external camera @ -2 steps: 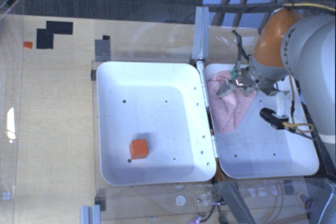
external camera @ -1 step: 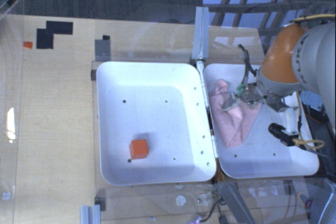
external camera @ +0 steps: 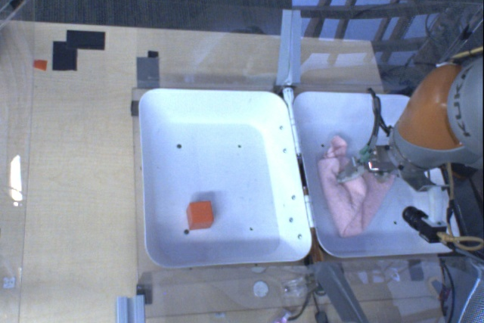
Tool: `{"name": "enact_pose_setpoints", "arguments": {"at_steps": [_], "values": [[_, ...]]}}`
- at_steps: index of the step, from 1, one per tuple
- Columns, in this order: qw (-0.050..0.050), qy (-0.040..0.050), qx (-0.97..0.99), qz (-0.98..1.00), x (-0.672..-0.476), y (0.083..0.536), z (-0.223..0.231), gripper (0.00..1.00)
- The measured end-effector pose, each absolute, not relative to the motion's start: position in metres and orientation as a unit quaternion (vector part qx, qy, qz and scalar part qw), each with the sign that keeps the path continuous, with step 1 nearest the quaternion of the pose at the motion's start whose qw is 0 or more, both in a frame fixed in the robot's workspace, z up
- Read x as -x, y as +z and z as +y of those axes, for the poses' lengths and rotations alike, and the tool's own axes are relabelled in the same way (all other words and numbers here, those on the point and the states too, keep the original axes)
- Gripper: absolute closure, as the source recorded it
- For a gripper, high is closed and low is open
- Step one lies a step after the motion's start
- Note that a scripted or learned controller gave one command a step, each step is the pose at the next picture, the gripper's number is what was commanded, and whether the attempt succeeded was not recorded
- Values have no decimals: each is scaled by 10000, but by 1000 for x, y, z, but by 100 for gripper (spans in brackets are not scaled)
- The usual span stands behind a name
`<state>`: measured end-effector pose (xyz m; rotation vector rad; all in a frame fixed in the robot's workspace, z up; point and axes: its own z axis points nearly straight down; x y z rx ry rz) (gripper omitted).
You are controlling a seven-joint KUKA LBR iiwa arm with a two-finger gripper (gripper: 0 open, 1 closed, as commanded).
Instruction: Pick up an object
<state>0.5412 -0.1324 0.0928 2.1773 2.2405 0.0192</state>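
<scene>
A crumpled pink cloth [external camera: 344, 189] lies in the right bin [external camera: 333, 113], towards its left side. My gripper [external camera: 357, 169] reaches in from the right and is low over the cloth's upper right part, its metal fingertips right at the fabric. An orange block [external camera: 200, 215] sits in the left bin [external camera: 215, 121], near its front left corner, far from the gripper.
The grey arm with its orange band [external camera: 429, 117] covers the right bin's right side. A raised divider [external camera: 297, 163] runs between the two bins. Black patches [external camera: 76, 48] and a small orange marker [external camera: 39, 65] lie on the wooden bench at the far left.
</scene>
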Motion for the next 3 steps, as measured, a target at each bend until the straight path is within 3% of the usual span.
{"name": "enact_pose_setpoints", "arguments": {"at_steps": [1,2,3], "values": [[114,74,-6772,7357,-506,93,-105,0],[152,112,-6758,7369,-511,106,-104,100],[30,26,-6358,7718,-562,186,-51,100]]}}
